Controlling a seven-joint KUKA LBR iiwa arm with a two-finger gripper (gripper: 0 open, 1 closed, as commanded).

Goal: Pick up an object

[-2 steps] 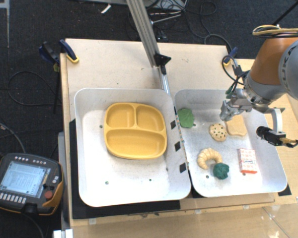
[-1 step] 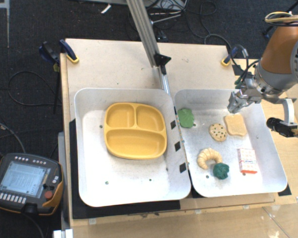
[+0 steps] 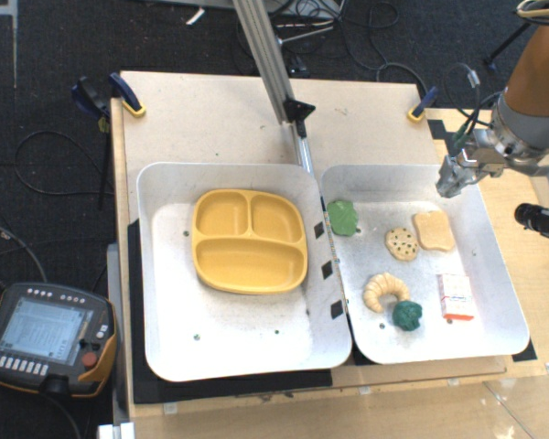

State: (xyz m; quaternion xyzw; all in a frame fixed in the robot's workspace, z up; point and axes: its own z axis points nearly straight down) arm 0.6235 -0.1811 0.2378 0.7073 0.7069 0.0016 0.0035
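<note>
Nearest the camera, at the lower left beside the worktop [image 3: 220, 122], a teach pendant [image 3: 46, 337] with a lit screen lay on the dark floor. On the worktop two shallow white bins sat side by side, their inner edges touching. The left bin [image 3: 165, 337] carried a yellow divided plate [image 3: 250, 241], lying flat toward its far half, with three compartments.

In the right bin [image 3: 494, 327], the nearest things were a dark green lump [image 3: 407, 315] and, touching it on its far left side, a pale curled croissant-shaped piece [image 3: 384, 290]. Just to their right lay a small white carton with red print [image 3: 455, 298]. Farther back sat a round speckled cookie [image 3: 402, 243], and just beside it on the right a tan slice shaped like toast [image 3: 434, 230]. Well to the left of those, near the bin's inner wall, lay a lighter green leafy piece [image 3: 342, 218].

Farther still, the gripper [image 3: 453, 181] hung over the far right corner of the right bin, above and beyond the toast slice and apart from every object. Nothing showed between the jaws, and whether they stood open or closed I could not tell. The grey arm with its orange band [image 3: 535, 76] rose behind it at the right edge. A slanted metal pole [image 3: 265, 48] crossed the far end of the worktop.
</note>
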